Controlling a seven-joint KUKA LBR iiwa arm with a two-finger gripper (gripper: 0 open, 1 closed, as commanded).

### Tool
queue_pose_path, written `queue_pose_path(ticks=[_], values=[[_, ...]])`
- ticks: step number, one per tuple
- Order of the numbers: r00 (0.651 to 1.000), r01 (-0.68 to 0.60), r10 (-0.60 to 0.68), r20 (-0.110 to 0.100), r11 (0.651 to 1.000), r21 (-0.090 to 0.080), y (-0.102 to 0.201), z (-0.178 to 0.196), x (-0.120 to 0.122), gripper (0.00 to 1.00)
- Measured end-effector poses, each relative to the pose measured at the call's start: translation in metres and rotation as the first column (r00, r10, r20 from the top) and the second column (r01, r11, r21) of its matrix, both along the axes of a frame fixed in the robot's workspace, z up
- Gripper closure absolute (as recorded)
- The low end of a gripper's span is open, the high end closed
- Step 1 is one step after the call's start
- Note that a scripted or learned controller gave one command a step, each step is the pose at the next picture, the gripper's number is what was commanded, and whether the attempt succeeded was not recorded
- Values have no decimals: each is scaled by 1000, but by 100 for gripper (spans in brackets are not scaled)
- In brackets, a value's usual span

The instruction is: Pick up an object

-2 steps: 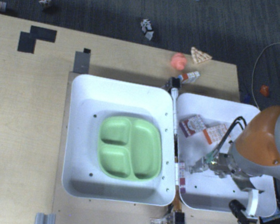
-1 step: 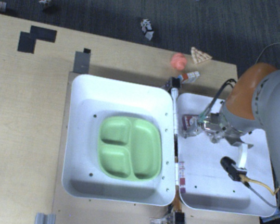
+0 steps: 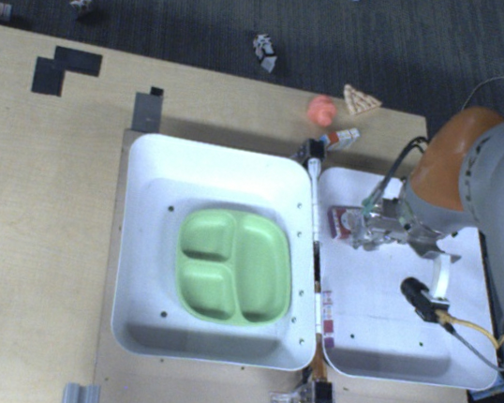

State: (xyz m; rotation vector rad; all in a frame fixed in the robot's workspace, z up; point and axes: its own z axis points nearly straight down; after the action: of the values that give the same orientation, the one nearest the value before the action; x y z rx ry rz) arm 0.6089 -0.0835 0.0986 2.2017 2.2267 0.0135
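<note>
Jaws [image 3: 368,231] low over right bin [image 3: 379,358], at a reddish object [image 3: 336,222]; spread or pinching, cannot tell. Green divided tray [image 3: 232,266] in left bin [image 3: 134,319].

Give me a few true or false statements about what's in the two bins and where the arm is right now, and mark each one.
1. A green divided tray lies in the left bin. True.
2. The green tray has three compartments. True.
3. The end effector is over the left bin. False: it is over the right bin, near that bin's far left part.
4. A pink ball sits inside the right bin. False: it lies on the bench beyond the bins.
5. The arm's orange band is above the right bin's far edge. True.
</note>
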Motion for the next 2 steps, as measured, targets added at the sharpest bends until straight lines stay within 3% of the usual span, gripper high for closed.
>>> queue_pose_path(ticks=[1, 2], values=[[1000, 6, -6, -6, 1000, 0, -40, 129, 61, 100], [1000, 5, -5, -9, 1000, 0, -39, 127, 61, 0]])
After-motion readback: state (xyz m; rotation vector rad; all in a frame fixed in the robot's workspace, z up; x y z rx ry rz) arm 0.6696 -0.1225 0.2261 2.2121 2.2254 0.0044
